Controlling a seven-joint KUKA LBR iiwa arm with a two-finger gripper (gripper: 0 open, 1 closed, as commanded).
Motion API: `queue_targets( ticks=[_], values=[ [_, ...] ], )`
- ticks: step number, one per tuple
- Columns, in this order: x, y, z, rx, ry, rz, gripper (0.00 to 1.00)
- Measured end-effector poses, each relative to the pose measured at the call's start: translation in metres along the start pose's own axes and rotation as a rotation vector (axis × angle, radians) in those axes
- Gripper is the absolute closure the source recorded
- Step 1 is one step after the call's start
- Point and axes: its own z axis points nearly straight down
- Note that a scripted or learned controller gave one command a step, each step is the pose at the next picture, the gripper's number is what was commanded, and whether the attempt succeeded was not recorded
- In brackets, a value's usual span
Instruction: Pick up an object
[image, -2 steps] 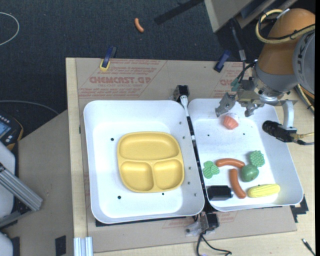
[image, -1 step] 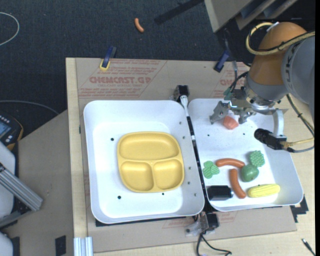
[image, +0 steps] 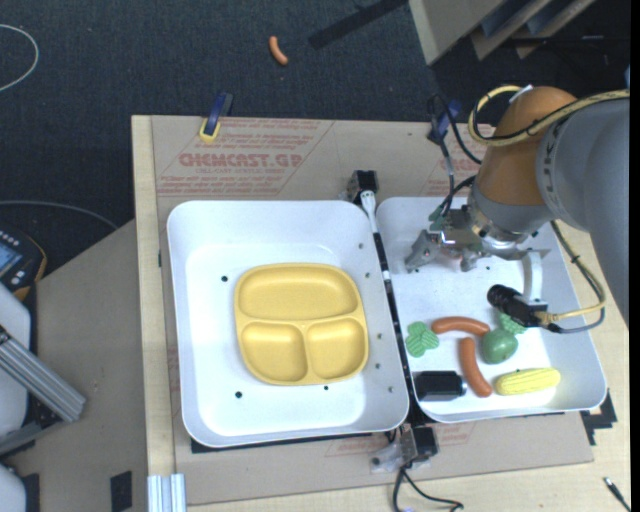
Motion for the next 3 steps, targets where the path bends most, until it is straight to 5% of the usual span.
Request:
queue_targets(
  ticks=[1, 2, 3],
  values=[
    [0.001, 0.0, 0.016, -0.003, 0.0, 0.0, 0.0],
    [0.0, 0.001, 0.004, -0.008, -0.002, 0.001, 1.0],
    [-0.004, 0.004, -0.06, -0.016, -0.003, 0.0, 1.0]
  ],
)
